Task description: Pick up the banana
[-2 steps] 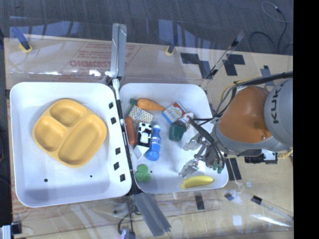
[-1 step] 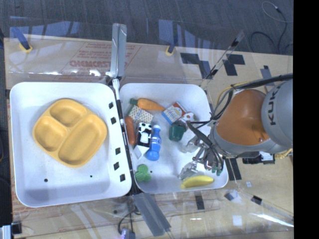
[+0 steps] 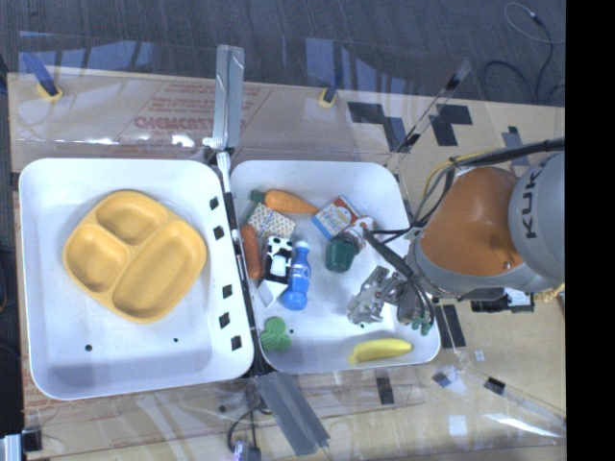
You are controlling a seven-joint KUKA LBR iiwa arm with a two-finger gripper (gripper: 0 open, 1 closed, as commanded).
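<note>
Banana [image 3: 382,351] lies flat along the near edge of the right bin [image 3: 408,182], toward its near right corner, long axis running with that edge, nothing touching it. Gripper [image 3: 373,299] hangs inside the same bin, just above the banana and a little toward the bin's middle; nothing sits between the fingers, and whether they are spread or pressed together cannot be told from this slant. Arm [image 3: 476,233] reaches over the right edge of the bin. Step in hand looks like the approach: positioned close to the target, grasp not yet made. Next move likely calls for a short shift toward the near edge, wrist turned so the fingers straddle the banana across its narrow width, then a straight drop. Bin wall sits close behind the fruit, so the outer finger has little room; a miss there could push the banana against the wall. Other clutter stands clear of it: green cup [image 3: 340,254] and blue bottle [image 3: 296,277] mid-bin, carrot [image 3: 289,202] near the far edge. Left bin [image 3: 58,373] carries a yellow tray [image 3: 135,254].
</note>
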